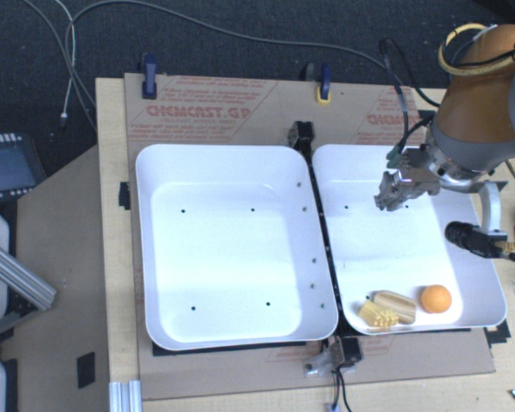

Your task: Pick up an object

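Cables (336,376) are trailing off the bench's (112,230) front edge below a clamp between the 2 bins. Left bin (232,247) is sitting beside the right bin (360,230), rims nearly touching, both on a printed cardboard sheet (206,110) pinned at the back by 2 blue clamps (148,74). An orange ball (436,299), a tan roll (393,302) and a yellow corn piece (378,317) are lying close together in the right bin's front corner. Gripper (393,194) is hanging over that bin's rear half, well apart from them; whether its fingers are apart is something I cannot tell. Dark carpet (240,15) is showing behind, with loose wires (34,7) crossing it.
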Motion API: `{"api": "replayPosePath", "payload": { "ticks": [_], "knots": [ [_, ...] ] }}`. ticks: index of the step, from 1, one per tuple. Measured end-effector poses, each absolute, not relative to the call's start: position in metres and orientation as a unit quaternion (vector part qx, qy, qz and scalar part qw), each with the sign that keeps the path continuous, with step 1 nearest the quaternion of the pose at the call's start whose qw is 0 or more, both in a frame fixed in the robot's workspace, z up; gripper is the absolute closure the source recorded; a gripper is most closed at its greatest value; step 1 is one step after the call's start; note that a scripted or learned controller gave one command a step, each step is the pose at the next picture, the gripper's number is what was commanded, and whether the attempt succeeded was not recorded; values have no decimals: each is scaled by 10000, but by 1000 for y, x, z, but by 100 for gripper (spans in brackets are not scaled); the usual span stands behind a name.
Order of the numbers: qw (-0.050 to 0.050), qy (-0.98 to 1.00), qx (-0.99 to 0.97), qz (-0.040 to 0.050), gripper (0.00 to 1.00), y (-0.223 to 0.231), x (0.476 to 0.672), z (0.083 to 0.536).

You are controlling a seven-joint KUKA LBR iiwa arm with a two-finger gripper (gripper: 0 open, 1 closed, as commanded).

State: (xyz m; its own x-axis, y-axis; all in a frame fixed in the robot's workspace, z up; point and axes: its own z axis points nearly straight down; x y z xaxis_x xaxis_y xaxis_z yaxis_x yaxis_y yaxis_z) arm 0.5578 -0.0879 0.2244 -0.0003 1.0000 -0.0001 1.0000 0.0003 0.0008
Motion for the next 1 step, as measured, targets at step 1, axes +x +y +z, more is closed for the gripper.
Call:
{"api": "replayPosePath", "payload": {
  "ticks": [1],
  "knots": [
    [-21,7077,7065,-12,0,-53,492,186]
  ]
}}
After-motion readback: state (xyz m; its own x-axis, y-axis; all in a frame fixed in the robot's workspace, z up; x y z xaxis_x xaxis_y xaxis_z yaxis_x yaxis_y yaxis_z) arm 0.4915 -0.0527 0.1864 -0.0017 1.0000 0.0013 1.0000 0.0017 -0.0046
